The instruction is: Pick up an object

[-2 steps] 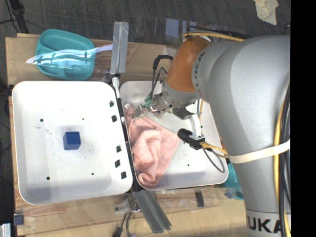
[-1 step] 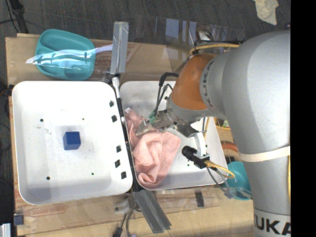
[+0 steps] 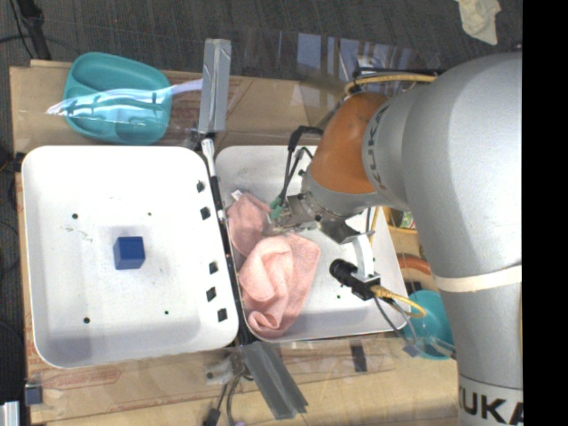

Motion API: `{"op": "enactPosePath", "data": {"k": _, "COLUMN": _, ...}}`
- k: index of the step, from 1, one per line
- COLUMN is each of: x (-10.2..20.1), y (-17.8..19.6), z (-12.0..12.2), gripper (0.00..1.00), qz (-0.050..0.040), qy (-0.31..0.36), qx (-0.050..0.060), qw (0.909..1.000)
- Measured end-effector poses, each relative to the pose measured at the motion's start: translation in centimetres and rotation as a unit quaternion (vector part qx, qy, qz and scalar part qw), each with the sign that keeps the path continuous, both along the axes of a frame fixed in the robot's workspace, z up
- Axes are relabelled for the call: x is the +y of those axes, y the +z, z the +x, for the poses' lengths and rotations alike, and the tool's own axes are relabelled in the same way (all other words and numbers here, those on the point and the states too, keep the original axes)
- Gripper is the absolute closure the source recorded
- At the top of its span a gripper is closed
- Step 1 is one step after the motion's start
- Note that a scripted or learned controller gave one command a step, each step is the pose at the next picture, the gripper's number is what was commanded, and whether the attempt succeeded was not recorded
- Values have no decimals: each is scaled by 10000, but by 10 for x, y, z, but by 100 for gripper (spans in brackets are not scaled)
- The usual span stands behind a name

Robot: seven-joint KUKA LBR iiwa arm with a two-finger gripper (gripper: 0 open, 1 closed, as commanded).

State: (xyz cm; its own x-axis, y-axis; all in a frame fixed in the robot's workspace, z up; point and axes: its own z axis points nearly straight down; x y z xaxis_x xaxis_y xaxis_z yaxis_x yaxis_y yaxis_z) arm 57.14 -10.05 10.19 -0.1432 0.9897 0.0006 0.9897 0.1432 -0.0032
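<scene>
A crumpled pink cloth (image 3: 271, 269) lies along the left side of the right bin (image 3: 355, 322). A small blue cube (image 3: 130, 252) sits alone in the left bin (image 3: 62, 202). My gripper (image 3: 286, 215) is down in the right bin, at the upper edge of the pink cloth, under the orange band of the arm (image 3: 351, 149). The wrist hides most of it. A green bit shows beside the gripper, too small to identify.
A teal scoop (image 3: 115, 96) with a clear bag rests on the bench behind the left bin. A black cable plug (image 3: 351, 278) hangs over the right bin. A teal object (image 3: 426, 322) lies at the bench's right. The arm's grey body covers the right side.
</scene>
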Motion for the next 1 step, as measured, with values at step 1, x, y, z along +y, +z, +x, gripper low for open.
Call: {"op": "enactPosePath", "data": {"k": 1, "x": 43, "y": 90, "z": 68, "gripper": 100, "qz": -1, "qy": 625, "qx": -12, "qw": 9980}}
